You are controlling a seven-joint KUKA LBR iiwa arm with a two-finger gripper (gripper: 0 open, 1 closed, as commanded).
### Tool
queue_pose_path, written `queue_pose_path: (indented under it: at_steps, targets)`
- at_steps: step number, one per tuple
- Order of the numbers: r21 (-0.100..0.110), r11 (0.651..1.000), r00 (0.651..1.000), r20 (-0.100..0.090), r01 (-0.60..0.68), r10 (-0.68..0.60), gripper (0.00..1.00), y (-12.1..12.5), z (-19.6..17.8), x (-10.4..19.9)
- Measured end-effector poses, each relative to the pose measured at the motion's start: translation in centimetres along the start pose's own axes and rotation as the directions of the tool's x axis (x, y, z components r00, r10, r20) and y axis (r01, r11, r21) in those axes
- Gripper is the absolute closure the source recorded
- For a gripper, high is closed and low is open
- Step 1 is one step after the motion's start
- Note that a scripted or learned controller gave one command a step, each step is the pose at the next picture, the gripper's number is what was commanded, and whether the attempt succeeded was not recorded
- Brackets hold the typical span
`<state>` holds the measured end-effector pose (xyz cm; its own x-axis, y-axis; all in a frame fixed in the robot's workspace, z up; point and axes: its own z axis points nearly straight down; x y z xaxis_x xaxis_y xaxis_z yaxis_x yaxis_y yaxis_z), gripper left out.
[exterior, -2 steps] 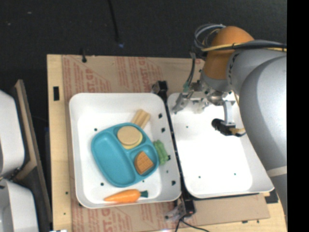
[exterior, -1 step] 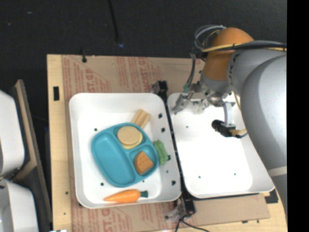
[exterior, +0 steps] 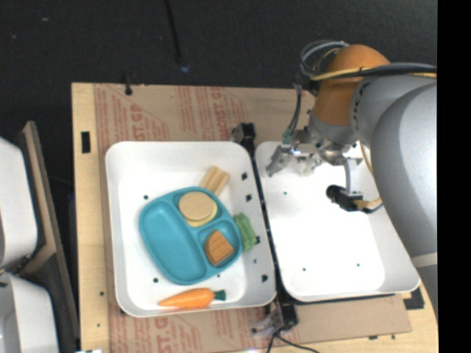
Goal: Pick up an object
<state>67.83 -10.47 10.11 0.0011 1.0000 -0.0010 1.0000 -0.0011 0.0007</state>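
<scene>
Glossy teal compartment tray, tapered carrot

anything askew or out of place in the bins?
Mildly. In the left bin, the blue tray sits skewed to the bin walls. A green piece is wedged beside its right edge, and a wooden block pokes out beyond its top edge. The carrot lies loose near the front wall. No spill or damage visible.

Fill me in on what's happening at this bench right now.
A grey arm with an orange band reaches in over the right bin, its gripper near that bin's far edge, with nothing seen in it. The objects lie in the left bin: a blue divided tray holding a round cracker and a brown toast piece, a carrot in front, a wooden piece behind.
</scene>
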Motion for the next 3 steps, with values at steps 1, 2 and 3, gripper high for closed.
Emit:
queue_pose_path:
  at_steps: [1, 2, 3]
  targets:
    - [0.000, 1.000, 1.000, 0.000, 0.000, 0.000, 0.00, -0.6, 0.0, -0.2]
    - [-0.005, 1.000, 1.000, 0.000, 0.000, 0.000, 0.00, -1.7, -5.7, -0.9]
    - [0.003, 1.000, 1.000, -0.001, 0.000, 0.000, 0.00, 1.0, 0.3, -2.3]
